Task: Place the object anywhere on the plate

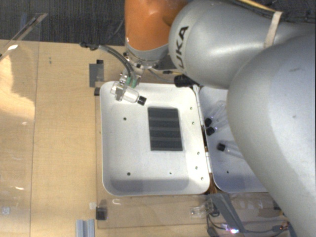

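Shallow white left bin (113,177): floor bare all round dark grey ribbed rectangular plate (165,128) at centre. Small clear bottle with black cap (129,96) at far-left corner. Bulky grey arm (256,83) covers most of right white bin (232,181); small black-capped clear items (217,146) near its left wall.

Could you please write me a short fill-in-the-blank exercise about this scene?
The ribbed plate lies in the view's ___ bin. The clear vial by the gripper has a ___ cap. The band on the arm is ___. Missing words: left, black, orange.
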